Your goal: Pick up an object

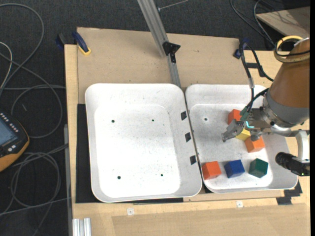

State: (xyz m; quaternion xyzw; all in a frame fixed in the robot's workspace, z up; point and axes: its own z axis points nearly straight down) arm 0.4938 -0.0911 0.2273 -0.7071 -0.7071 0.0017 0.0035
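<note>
Tool (232, 133) low in right bin (216, 95) | grip state: cannot tell | yellow block (242, 136) touching tool's right side, orange blocks (254, 144) just beyond | nearest target: yellow block

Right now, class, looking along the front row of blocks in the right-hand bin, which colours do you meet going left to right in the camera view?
orange block → blue block → green block
</note>
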